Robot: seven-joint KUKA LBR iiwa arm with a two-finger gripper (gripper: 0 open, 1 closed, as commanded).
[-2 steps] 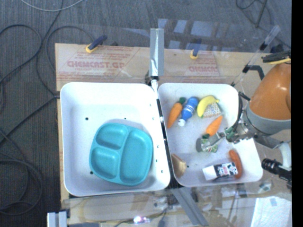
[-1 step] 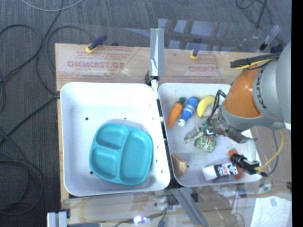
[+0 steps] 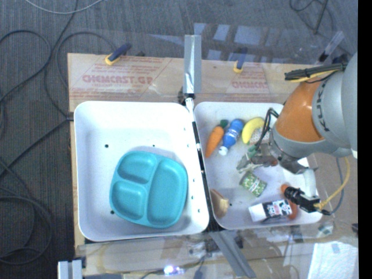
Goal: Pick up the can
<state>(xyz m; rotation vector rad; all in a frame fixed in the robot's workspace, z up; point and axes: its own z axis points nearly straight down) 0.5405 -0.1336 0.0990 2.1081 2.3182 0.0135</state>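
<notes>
Can [image 3: 253, 183], small and wrapped in a green printed label, sits in the right bin [image 3: 229, 176]. It is about midway between the bin's left and right walls and somewhat toward its front edge, with bare white floor all round it. It looks tipped over or tilted rather than squarely upright, though it is too small to be sure. The gripper [image 3: 251, 160] hangs just behind the can, close to it but not around it. I see nothing held in the jaws, and from this angle I cannot tell how far open they are.

Along the bin's back edge lie a carrot [image 3: 214, 140], a blue bottle [image 3: 232, 134] and a banana [image 3: 253, 129]. A brown piece [image 3: 220, 200] sits near the front left corner, and a white bottle with a dark label [image 3: 271, 210] lies along the front edge. The left bin [image 3: 93, 132] holds a teal divided plate [image 3: 150, 189].

By its size the can should be light. I expect stiff walls and a smooth, curved skin that could slip or squirt out of an off-centre pinch. If it is lying down it may also roll at a nudge. The sound hold is across its width at mid-length, with the jaws on opposite curved sides. The clear floor around it gives room to come down on both sides.
</notes>
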